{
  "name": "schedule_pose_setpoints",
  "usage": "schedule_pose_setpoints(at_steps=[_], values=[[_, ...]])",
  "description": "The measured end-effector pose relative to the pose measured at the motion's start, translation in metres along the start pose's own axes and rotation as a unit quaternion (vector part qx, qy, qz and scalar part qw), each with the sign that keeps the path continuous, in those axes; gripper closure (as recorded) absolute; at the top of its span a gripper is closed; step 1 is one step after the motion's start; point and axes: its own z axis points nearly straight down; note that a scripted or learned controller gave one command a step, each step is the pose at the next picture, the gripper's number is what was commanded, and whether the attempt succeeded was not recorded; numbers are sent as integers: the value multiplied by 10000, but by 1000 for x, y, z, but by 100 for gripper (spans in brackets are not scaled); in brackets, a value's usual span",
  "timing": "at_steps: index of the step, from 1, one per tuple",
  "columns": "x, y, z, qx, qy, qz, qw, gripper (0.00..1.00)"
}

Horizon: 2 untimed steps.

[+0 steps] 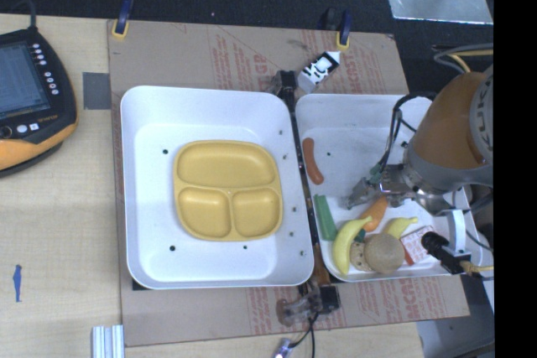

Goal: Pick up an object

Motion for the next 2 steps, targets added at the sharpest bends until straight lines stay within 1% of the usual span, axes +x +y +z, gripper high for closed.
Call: schedule_pose_setpoints(at_steps=[1, 2], values=[[-1, 1, -10, 5, -8, -20, 10000, 100], [74, 29, -101, -16, 8, 11, 10000, 100]])
